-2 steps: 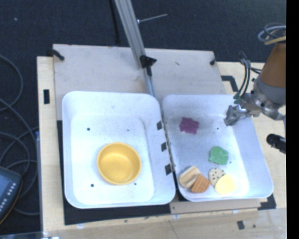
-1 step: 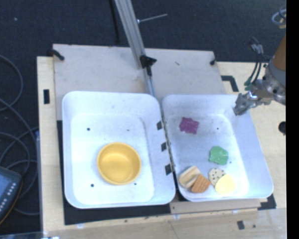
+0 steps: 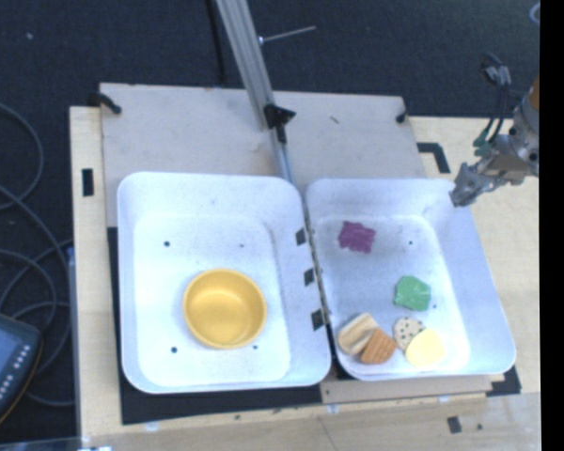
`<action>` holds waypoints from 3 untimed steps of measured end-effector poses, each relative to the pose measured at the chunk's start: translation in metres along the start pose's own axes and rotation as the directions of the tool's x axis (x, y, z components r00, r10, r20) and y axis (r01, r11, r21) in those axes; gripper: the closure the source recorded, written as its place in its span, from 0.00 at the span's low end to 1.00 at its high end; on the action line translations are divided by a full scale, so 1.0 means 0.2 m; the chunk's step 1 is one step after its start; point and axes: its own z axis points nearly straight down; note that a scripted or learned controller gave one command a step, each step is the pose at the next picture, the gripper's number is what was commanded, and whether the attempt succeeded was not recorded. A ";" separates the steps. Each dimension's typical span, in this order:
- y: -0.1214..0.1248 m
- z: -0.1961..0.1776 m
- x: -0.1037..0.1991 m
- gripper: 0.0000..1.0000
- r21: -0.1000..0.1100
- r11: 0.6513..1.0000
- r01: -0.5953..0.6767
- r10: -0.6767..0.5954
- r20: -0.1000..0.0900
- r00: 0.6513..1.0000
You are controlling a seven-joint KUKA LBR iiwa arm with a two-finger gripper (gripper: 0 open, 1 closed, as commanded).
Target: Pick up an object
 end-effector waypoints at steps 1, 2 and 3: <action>-0.02 0.07 0.28 1.00 0.005 1.000 -0.003 0.003 0.001 1.000; 0.01 0.09 0.50 1.00 0.004 1.000 -0.002 0.002 0.001 1.000; -0.05 0.10 0.76 1.00 0.005 1.000 -0.002 0.002 0.000 1.000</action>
